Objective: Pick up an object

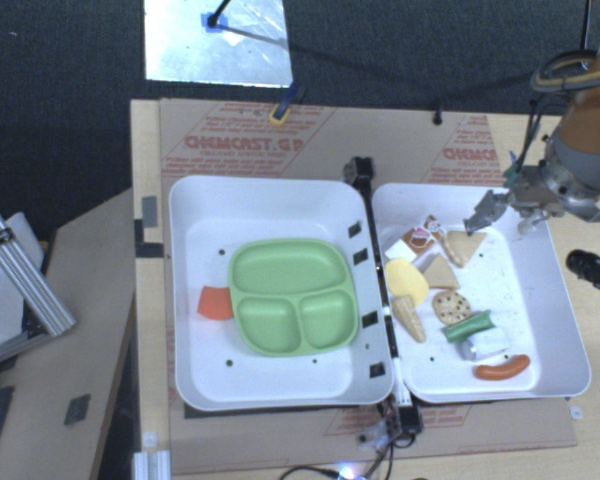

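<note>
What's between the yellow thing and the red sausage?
In the camera view, a round cookie and a green piece lie between the yellow thing and the red sausage.

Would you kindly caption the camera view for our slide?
Arm's tool poised over the right bin of toy food; green divided plate and orange piece in the left bin.

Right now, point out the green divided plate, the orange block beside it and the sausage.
green divided plate (292,258): camera view, its top compartment.
orange block (215,303): camera view, middle of its top face.
sausage (501,369): camera view, middle of its length.
</note>
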Robot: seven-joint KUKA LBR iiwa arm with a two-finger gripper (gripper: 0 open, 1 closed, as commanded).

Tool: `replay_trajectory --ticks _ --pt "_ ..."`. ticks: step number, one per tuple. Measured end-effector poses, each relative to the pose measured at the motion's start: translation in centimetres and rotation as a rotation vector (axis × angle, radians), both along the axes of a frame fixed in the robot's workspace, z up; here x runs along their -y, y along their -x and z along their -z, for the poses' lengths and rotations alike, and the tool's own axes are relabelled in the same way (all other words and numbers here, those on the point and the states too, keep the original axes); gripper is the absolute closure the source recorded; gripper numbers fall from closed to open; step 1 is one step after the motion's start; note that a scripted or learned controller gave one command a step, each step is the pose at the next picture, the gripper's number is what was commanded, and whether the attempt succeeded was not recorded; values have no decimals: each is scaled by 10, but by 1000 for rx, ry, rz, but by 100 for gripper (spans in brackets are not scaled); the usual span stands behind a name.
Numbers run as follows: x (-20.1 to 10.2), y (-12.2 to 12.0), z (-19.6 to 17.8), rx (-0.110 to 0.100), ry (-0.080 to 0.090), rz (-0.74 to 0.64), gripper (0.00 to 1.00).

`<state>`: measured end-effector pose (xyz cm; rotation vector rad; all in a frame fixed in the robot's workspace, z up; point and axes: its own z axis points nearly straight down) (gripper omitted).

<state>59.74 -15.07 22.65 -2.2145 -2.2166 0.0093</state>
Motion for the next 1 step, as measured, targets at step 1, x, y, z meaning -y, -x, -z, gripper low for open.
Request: replay_trajectory --ticks 1 --pt "0 -2 -7 12 2 -2 0"
